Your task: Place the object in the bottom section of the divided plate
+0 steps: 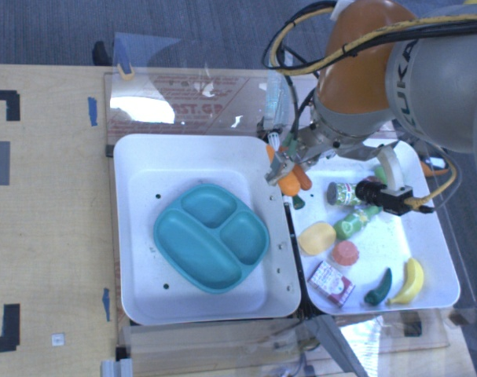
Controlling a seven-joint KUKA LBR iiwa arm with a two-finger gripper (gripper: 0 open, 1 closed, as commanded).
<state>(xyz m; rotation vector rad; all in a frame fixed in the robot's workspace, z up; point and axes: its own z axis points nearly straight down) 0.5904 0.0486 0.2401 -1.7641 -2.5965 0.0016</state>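
Orange carrot-shaped toy (293, 181) pinched in claw (288, 171), hanging above the seam between left white bin (136, 210) and right white bin (438, 246). Transfer step judged in hand: pick done, placement not yet. Teal plastic divided plate (210, 236) sitting mid left bin, large bottom section (197, 256) bare. Next: carry left and toward the near edge, past the two small upper sections, lower over the large section, then release.

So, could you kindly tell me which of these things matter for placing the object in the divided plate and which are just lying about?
Job in hand:
- gripper
- orange object at its fingers
- divided plate
- left bin

Lying about:
- banana
- yellow lemon
- red-and-white packet
- dark green vegetable
- small can
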